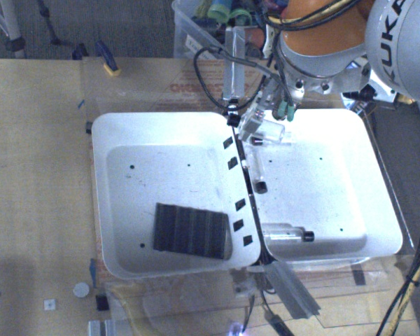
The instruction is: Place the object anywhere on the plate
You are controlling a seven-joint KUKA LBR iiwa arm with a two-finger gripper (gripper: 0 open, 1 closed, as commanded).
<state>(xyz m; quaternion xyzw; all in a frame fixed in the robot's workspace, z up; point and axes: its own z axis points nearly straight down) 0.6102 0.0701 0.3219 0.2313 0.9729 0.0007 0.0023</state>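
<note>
Clear tube looks light, stiff, slippery; best gripped mid-body; gripper state I cannot tell

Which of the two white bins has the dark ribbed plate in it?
The left white bin: the dark ribbed rectangular plate lies near its front wall. The right white bin holds a clear tube with a black cap.

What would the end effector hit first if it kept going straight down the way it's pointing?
Probably the clear object just under the end effector, near the far-left corner of the right bin. Depth is hard to judge from this slanted view.
</note>
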